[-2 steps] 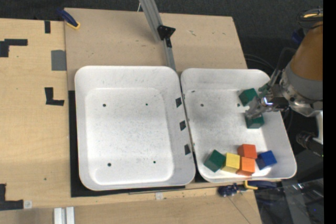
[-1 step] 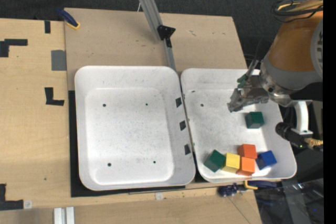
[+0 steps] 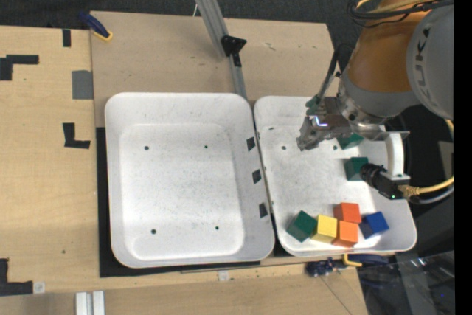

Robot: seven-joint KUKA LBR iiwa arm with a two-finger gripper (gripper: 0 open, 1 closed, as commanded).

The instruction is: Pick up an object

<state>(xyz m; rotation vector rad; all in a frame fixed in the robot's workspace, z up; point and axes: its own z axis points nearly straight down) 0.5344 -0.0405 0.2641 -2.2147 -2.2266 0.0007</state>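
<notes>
The things to pick lie in the right bin [image 3: 274,158], gathered toward its near edge. A dark green block [image 3: 301,225] sits leftmost, touching a yellow block [image 3: 325,227] on its right. An orange block [image 3: 346,232] comes next, just beside the yellow one, with a second orange block [image 3: 349,212] touching it on the far side. A blue block [image 3: 375,223] lies at the right end of the group, close to the bin's near right corner. Apart from this cluster, a teal block [image 3: 357,167] rests near the bin's right edge, about halfway along it, partly hidden by the arm's hardware.

The gripper [image 3: 313,130] hangs over the far half of the right bin, near its middle, well apart from the cluster at the near edge. Whether the fingers are apart or together cannot be told: they are dark, small and blurred against the wrist. Nothing is seen between them.

The grey arm with its orange band [image 3: 383,55] comes in over the right edge of the counter [image 3: 147,63]. The left bin [image 3: 118,158] lies just beside the right one, their rims touching along the middle. A grey metal pole [image 3: 210,0] crosses the far edge of the counter at a slant, ending near the bins' shared far corner.
</notes>
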